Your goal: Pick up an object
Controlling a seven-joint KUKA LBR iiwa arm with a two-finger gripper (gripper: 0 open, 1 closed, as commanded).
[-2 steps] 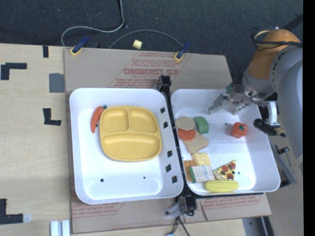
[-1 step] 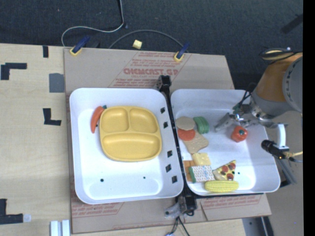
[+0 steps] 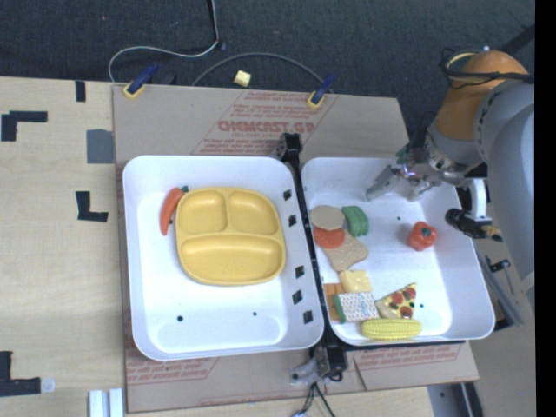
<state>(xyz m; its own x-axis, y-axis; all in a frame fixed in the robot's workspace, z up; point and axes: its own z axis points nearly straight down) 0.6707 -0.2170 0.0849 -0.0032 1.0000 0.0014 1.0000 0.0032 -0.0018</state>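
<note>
**Currently: gripper over right bin, nothing held**

Gripper (image 3: 393, 183) sits low over the far part of the right bin (image 3: 460, 320), fingers spread apart with nothing between them. Red tomato (image 3: 421, 235) lies near it, apart, on bare bin floor. Other toy food is clustered by the divider: green piece (image 3: 354, 221), bread slice (image 3: 347, 254), pizza slice (image 3: 398, 301), corn cob (image 3: 390, 327). Left bin (image 3: 148, 320) carries a yellow divided plate (image 3: 230, 235) with a carrot (image 3: 169, 208) just beside its left edge.

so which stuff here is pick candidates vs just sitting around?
Job:
hand
red tomato
green piece
corn cob
pizza slice
bread slice
cheese cube

Lying about:
yellow divided plate
carrot
clamps
cable
</note>
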